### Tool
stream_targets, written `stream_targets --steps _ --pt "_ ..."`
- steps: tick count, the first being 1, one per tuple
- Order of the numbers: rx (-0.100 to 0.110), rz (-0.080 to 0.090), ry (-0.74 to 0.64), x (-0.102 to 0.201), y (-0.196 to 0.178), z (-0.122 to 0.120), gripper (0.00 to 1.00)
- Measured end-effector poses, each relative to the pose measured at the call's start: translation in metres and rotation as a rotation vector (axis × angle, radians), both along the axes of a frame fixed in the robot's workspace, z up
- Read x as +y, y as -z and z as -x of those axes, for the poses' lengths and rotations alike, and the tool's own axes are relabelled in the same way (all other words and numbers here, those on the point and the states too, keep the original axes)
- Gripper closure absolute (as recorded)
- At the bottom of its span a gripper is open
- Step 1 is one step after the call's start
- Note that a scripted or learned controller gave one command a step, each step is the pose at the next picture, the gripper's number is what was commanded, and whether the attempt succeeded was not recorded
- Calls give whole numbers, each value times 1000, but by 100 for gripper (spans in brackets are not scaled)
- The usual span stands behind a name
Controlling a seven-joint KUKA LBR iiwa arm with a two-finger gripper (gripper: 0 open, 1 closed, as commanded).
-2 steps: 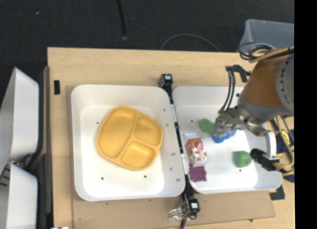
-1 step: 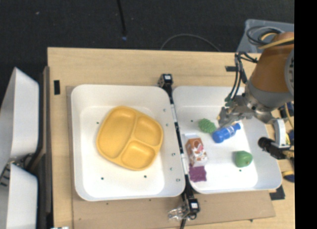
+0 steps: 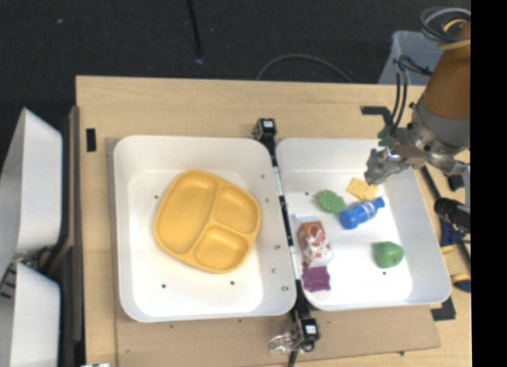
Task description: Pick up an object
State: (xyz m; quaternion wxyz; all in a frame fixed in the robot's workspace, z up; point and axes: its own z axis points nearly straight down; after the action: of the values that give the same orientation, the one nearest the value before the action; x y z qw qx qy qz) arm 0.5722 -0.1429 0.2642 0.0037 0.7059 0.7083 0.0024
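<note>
My gripper (image 3: 380,169) hangs over the back right part of the right bin (image 3: 348,151), just above and right of a yellow cracker-like piece (image 3: 361,190). Nothing shows between its fingers. In the same bin lie a blue bottle (image 3: 361,212), a bumpy green item (image 3: 330,200), a green round object (image 3: 388,254), a red and white snack packet (image 3: 314,242) and a purple piece (image 3: 316,279).
The left bin (image 3: 135,167) holds a yellow divided plate (image 3: 207,219). A black clamp (image 3: 264,128) sits at the back where the bins meet. Cables and tools lie at the bench's right edge (image 3: 448,215).
</note>
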Motion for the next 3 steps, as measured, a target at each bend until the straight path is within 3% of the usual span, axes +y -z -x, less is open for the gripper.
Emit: stream_targets --steps 1,3 --pt "3 -1 -1 -1 -35 -1 100" --pt "6 0 -2 104 -6 -46 100"
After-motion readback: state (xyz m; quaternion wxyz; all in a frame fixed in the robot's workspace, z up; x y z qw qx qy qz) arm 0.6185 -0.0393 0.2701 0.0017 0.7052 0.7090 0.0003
